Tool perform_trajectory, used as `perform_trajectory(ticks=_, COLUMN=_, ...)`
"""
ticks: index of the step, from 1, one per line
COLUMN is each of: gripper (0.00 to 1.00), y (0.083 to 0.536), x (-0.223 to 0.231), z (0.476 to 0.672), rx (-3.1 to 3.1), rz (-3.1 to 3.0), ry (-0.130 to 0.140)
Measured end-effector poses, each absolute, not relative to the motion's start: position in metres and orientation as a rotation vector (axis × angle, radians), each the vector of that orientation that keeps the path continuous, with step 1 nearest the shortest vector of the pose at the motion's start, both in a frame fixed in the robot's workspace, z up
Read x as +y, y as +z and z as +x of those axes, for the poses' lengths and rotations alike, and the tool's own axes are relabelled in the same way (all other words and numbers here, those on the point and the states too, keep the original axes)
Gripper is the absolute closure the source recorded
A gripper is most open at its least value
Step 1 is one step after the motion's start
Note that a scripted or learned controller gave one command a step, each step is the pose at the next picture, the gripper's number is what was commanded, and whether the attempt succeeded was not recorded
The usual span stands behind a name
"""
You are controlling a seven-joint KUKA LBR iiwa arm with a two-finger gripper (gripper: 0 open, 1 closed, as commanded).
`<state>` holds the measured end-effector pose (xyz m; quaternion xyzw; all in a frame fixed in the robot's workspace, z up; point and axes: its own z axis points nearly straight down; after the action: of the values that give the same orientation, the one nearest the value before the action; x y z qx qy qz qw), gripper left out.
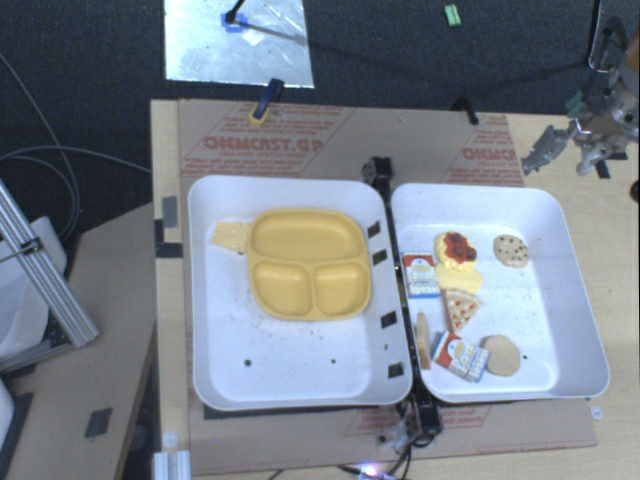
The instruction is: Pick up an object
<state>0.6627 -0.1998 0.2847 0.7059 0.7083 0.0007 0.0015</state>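
Several toy foods lie in the right bin (570,268): a chocolate-chip cookie (511,250), a yellow item topped with red (456,250), a pizza slice (461,310), a small carton (421,275), a second carton (463,359), a tan round biscuit (501,355) and a thin brown stick (423,339). My gripper (568,154) hangs at the upper right, above the bench beyond the right bin's far corner. It is open, with nothing between its fingers, and it is well away from every item.
The left bin (220,348) holds a yellow divided plate (308,263) and a pale yellow slice (230,236) beside it. Black clips (392,318) line the seam between the bins. A silver sheet (238,26) lies on the dark floor behind the bench.
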Motion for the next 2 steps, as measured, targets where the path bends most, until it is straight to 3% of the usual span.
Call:
perform_trajectory(ticks=1, gripper=0.00, y=0.076, x=-0.204, z=0.666, rx=2.235, rz=2.227, ry=-0.006)
perform_trajectory(ticks=2, gripper=0.00, y=0.085, x=-0.148, z=0.630, rx=2.231, rz=2.213, ry=0.003)
